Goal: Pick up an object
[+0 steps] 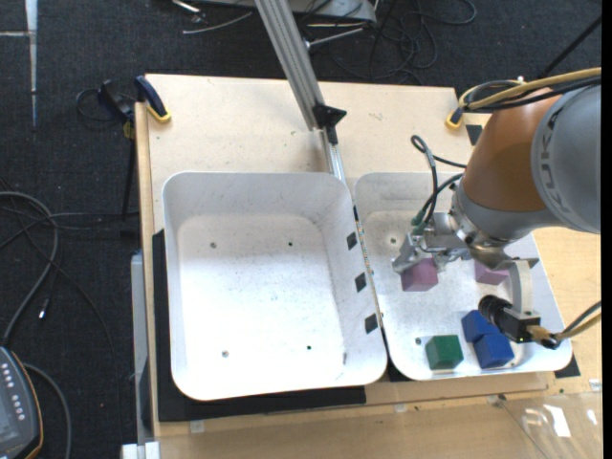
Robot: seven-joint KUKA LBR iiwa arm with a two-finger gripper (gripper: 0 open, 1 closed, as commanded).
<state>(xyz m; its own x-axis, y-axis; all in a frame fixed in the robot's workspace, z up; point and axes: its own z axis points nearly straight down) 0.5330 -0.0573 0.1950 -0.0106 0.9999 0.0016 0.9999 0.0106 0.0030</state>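
The gripper [418, 253] sits in the right-hand bin [382, 194], right of centre in the frame, at the end of a grey arm with an orange band [507, 175] that comes in from the right edge. Whether it is closed on anything cannot be told from this angle. A pale purple block [419, 275] lies directly under the gripper's tip, touching it or very nearly so in the picture, so it seems the likeliest thing to be picked up; the move would be almost straight down. A second pale purple block [491, 273] lies to the right of the first, partly hidden under the wrist. Lower in the same bin, toward the bottom right, a green block [444, 352] lies beside two blue blocks [486, 340], well apart from the gripper. The left-hand bin [191, 194] fills the centre left of the frame. Both bins rest on a pale wooden bench [239, 122].
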